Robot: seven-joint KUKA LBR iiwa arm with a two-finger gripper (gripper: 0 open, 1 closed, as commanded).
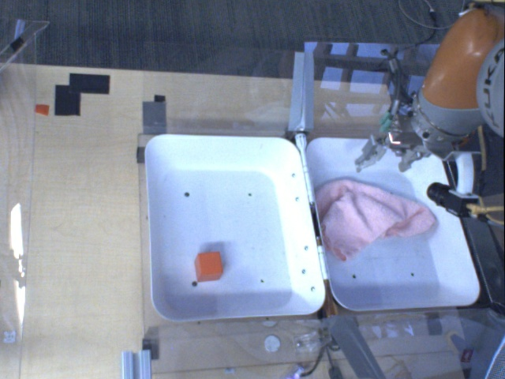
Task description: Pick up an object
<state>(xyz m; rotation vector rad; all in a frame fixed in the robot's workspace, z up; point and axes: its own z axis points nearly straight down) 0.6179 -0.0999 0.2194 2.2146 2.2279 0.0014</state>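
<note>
A crumpled pink cloth (369,216) lies in the right bin (442,290), toward its left and middle. A small orange cube (209,266) sits in the left bin (237,156), near its front left. My gripper (390,155) hangs over the back of the right bin, a little above and behind the cloth. Its fingers (369,155) are spread apart and open, with nothing between them.
The metal divider (310,212) runs between the two bins. The arm's orange band (458,50) and grey wrist reach in at the top right. Black markers (79,91) and a small orange tag (42,110) lie on the bench at the far left.
</note>
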